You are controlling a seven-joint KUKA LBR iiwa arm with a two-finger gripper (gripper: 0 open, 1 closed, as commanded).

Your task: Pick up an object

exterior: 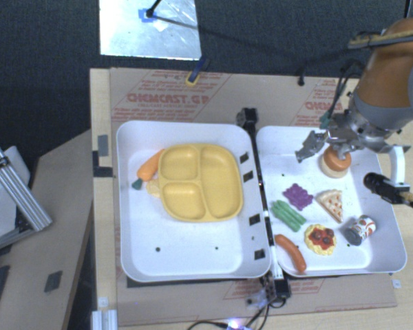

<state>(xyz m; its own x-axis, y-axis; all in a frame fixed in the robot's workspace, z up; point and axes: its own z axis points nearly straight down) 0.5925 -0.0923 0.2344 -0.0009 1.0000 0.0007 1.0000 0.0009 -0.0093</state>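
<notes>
**Gripper over the right bin's far edge**

The gripper [325,145] hangs with its fingers spread and nothing between them, just beside an orange-and-tan toy [336,163] near the right bin's [279,137] far edge. Toward the near edge lie purple grapes [299,196], a pizza slice [331,204], green beans [288,214], a sausage [291,251] and a small can [358,229]. Red print on the cardboard [172,91] beyond the bins reads "CHEMCAST GP".

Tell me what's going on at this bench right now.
A grey and orange robot arm reaches over the right bin, its claw poised just above a small orange toy. Purple grapes, a pizza slice, a sausage and other toy food lie around. A yellow divided plate sits in the left bin.
</notes>
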